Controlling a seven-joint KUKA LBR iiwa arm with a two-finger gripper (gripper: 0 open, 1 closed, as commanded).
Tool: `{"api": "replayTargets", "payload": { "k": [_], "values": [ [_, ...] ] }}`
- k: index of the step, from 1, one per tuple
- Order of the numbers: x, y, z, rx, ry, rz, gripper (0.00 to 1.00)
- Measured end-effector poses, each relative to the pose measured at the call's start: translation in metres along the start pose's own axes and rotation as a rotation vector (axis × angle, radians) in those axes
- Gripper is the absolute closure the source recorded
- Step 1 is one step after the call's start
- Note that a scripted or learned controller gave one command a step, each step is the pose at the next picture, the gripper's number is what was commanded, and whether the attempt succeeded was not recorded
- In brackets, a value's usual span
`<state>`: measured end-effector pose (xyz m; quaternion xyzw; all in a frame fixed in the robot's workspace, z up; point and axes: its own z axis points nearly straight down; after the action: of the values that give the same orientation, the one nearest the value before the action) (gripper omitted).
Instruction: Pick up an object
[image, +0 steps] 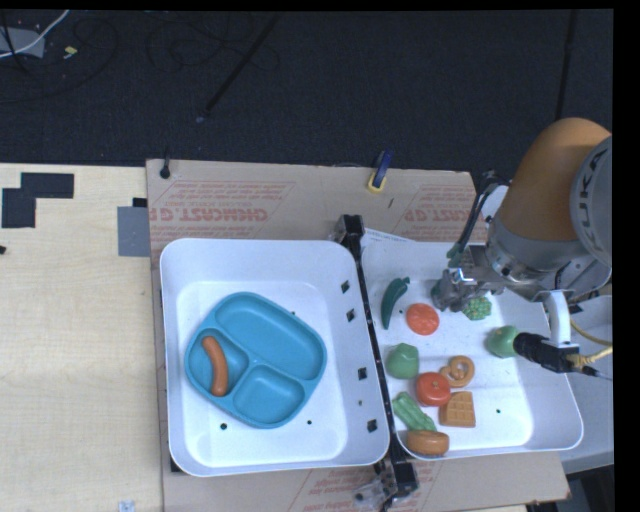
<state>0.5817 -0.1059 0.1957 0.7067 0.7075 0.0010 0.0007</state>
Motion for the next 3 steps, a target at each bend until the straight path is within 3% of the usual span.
{"api": "replayTargets", "payload": {
  "k": [1,2,3],
  "values": [
    [-0.001,0.001,-0.034,0.001,0.0,0.0,1.0],
    [0.052,0.013,-0.023,0.004,0.002,-0.003,1.0],
    [0.106,0.021,-0.036,0.003,0.002,-0.004,1.0]
  ]
}}
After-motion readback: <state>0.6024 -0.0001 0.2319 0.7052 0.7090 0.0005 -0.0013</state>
